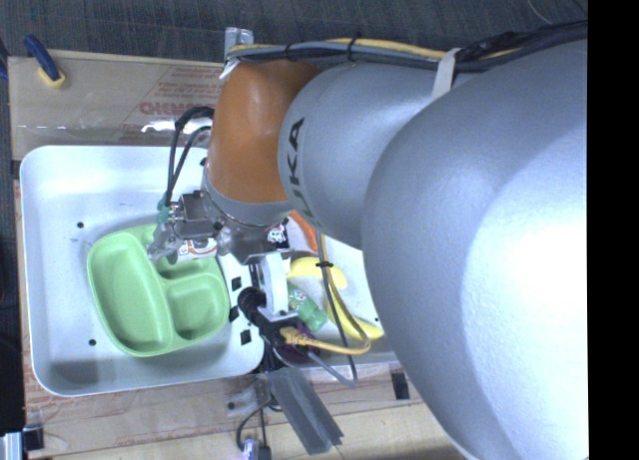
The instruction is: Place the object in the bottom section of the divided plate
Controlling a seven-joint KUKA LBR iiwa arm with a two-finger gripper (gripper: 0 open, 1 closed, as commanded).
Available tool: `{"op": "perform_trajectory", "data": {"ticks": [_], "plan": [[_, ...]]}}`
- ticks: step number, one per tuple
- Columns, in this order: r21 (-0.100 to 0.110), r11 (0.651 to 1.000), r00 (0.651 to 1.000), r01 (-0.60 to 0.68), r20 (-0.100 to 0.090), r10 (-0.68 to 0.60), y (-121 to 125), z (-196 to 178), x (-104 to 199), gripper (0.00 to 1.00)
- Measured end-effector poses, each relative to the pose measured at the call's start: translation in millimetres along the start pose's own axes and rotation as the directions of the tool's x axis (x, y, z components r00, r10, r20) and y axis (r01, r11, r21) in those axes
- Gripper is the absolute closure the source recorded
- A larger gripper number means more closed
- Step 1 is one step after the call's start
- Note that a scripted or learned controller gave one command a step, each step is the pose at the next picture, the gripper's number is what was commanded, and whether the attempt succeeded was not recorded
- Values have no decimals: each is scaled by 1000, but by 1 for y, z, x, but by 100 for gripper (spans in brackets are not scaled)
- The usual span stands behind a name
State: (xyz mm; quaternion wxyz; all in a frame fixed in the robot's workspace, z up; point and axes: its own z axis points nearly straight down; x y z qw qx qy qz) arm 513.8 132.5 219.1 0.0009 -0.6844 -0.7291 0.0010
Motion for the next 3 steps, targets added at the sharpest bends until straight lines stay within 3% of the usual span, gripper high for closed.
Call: {"op": "perform_trajectory", "data": {"ticks": [1,2,3], "plan": [[1,966,966,-258,1,258,39,-40,20,100],[4,943,943,-334,2,334,6,29,54,100],[-12,948,948,-317,-10,317,7,110,70,100]]}}
